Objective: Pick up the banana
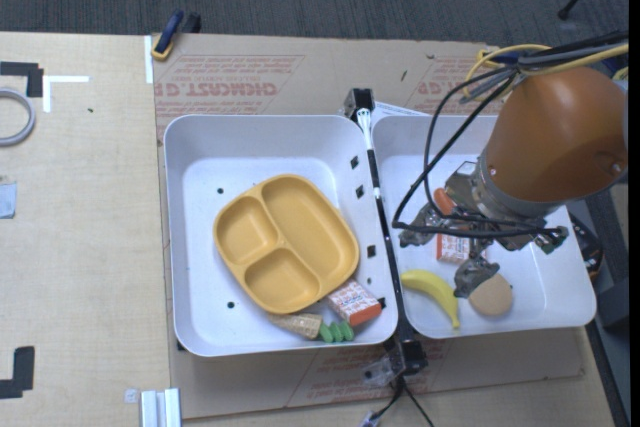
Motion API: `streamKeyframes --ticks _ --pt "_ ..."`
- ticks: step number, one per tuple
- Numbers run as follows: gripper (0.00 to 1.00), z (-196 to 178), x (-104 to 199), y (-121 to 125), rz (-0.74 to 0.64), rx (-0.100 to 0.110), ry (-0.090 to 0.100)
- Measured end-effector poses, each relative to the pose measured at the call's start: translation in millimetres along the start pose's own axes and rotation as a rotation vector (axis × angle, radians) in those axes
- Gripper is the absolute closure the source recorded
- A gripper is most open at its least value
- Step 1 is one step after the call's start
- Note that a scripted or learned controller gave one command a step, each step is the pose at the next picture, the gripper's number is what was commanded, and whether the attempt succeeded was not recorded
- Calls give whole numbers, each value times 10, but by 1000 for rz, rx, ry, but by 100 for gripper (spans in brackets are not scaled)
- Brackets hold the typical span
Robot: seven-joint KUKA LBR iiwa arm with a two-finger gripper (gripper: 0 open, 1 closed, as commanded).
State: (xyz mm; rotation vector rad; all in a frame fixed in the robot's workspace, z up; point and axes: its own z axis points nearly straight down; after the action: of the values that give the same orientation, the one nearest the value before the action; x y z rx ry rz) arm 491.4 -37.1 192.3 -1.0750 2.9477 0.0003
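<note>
The yellow banana (433, 291) lies in the right bin (560, 307), near its front left corner, curved and pointing toward the front wall. My gripper (476, 273) hangs below the big orange wrist band (556, 137), just right of the banana's upper end and above the bin floor. Nothing shows held in it. The arm's body hides much of the right bin's middle.
A round tan item (491, 297) sits right of the banana, close under the gripper. A small white-and-red carton (452, 247) and an orange item (444, 201) lie behind. The left bin (190, 215) holds a yellow divided plate (286, 243) and small toy foods (351, 305) at its front.
</note>
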Motion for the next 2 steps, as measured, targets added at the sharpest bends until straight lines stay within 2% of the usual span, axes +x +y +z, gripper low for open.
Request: streamKeyframes --ticks 1,2 --pt "0 -1 -12 -36 -337 -1 0" --pt "0 1 -20 226 -601 -2 1"
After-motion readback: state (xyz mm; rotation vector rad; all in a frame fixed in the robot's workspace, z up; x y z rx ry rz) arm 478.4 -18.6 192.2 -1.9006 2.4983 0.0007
